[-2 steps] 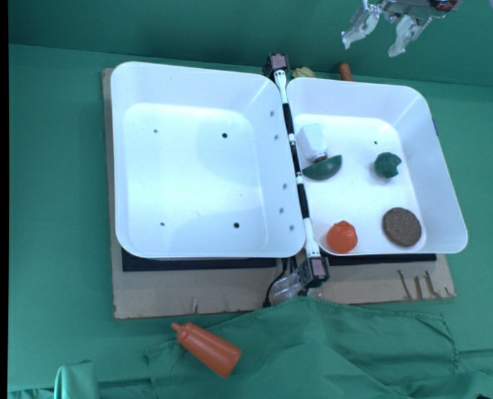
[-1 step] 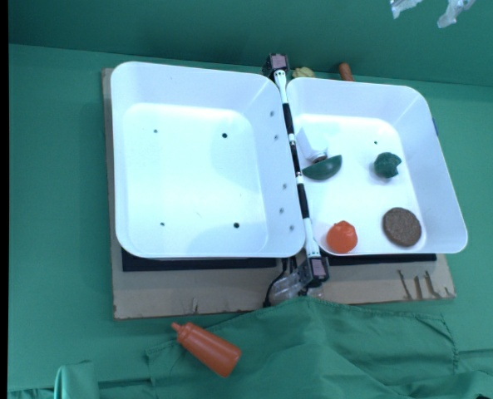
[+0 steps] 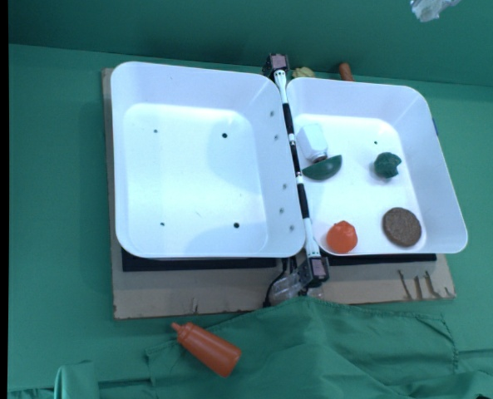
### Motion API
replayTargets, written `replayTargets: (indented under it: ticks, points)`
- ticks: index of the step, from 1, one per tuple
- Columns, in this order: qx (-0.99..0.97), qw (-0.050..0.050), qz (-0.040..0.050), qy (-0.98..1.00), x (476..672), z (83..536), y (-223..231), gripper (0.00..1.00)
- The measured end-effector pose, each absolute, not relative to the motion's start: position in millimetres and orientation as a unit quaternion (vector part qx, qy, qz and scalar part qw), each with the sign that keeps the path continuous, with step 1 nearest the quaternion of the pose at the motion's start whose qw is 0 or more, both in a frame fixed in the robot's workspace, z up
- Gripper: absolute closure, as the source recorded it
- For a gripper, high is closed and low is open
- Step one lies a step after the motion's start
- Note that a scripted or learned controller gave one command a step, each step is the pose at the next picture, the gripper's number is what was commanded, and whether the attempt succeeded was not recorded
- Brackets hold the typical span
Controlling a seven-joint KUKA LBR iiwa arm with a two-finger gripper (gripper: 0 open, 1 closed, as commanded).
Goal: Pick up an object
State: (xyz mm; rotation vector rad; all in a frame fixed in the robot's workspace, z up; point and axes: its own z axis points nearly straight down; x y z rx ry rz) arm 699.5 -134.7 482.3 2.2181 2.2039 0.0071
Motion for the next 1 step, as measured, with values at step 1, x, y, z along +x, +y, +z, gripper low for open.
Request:
replayTargets:
  ticks: [1]
  points:
    - [0.708,-0.001,-0.0012,0.706,650.3,433.2,-102.7,1.0]
